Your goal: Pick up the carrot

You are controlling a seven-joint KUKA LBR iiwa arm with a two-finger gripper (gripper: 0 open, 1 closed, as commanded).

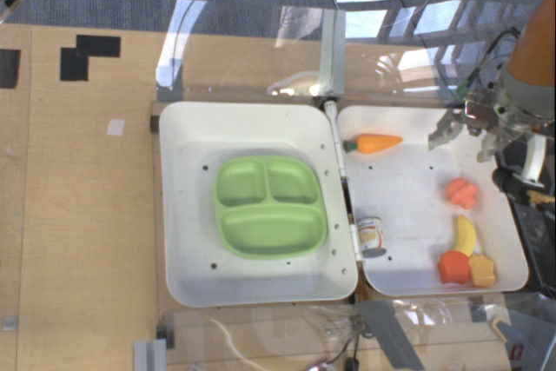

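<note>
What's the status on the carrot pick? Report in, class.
End effector hovering over right bin's far right corner, nothing between its fingers. Carrot lying at bin's far left, apart from it. Path between them clear.

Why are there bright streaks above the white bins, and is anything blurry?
Camera view: the streaks are glare on clear panels behind the bins; the carrot and green tray look sharp with soft shadows, while the gripper looks slightly smeared.
</note>
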